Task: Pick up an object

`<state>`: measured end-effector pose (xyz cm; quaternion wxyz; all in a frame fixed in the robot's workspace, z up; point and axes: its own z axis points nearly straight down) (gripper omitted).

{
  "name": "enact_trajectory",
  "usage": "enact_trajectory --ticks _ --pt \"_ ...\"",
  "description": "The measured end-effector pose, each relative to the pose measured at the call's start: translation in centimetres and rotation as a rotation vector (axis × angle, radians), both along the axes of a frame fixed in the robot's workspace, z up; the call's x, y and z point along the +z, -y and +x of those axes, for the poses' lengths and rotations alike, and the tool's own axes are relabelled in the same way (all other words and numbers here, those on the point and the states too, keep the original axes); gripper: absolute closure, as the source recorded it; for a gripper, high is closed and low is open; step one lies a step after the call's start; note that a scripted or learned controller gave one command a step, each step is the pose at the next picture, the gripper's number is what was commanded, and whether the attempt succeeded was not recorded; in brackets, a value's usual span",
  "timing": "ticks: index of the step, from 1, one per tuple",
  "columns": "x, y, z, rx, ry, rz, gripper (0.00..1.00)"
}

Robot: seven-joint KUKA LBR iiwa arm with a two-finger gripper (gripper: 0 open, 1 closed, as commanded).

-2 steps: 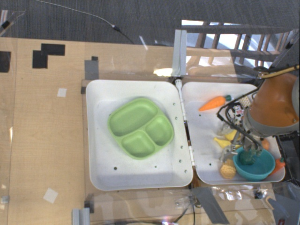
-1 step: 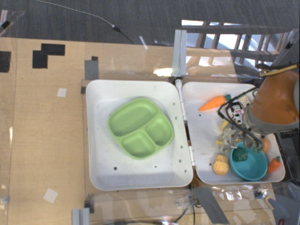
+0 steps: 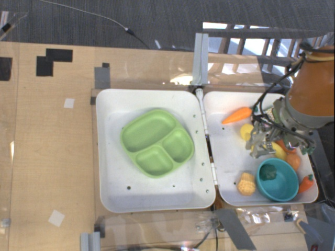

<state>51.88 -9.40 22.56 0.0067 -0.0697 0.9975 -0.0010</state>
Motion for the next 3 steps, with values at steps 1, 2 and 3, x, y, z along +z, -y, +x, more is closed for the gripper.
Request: enact_trajectory --ticks 1,2,3 --pt "-13.4 2.7 -1.2 0.036 0.006 -0.002 1.00" --pt "-13.5 2.7 -1.3 0.037 0.005 -0.002 0.00" --pt "-13.6 4.9 6.0 -0.008 0.004 -0.001 0.00"
